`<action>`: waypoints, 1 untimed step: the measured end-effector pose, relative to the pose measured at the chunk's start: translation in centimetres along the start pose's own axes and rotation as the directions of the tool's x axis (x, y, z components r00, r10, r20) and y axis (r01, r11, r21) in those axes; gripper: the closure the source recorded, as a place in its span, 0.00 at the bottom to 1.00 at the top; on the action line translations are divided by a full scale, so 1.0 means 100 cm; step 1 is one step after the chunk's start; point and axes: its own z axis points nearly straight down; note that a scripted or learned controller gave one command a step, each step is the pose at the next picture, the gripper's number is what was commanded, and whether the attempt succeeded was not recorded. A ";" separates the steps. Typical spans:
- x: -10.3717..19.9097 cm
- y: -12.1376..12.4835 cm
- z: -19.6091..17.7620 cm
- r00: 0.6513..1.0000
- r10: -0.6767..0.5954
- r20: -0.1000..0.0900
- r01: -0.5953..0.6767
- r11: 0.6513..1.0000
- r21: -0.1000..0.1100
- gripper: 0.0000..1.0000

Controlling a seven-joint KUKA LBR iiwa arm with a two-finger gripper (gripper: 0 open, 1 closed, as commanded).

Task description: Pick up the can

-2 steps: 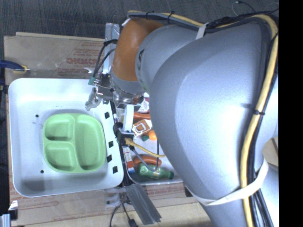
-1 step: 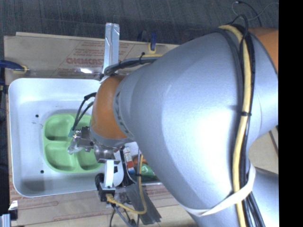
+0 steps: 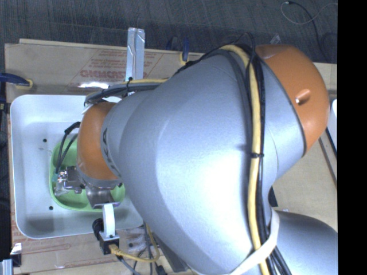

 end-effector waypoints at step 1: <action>-0.002 0.000 -0.001 0.990 -0.141 0.003 0.141 0.990 0.002 0.00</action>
